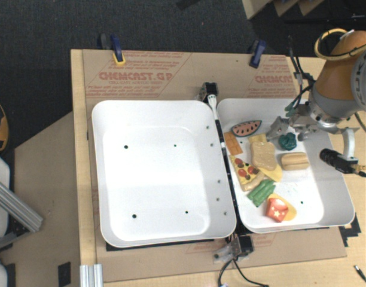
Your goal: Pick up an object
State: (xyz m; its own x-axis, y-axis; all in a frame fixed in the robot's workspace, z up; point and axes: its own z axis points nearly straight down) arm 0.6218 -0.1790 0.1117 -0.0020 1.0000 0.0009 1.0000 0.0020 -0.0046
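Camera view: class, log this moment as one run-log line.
arm: over right bin | gripper: above teal object | grasp: not confirmed | left bin: untouched

You have two bins side by side on the bench [141, 70]. The left bin [111, 124] sits touching the right bin [332, 211]. In the right bin, the toy food lies in a bunch near the left wall. The watermelon slice [246, 127] is at the back. The pizza slice [246, 173] is in the middle. The strawberry [278, 208] is at the front. The bread roll [294, 160] lies to the right of the bunch.
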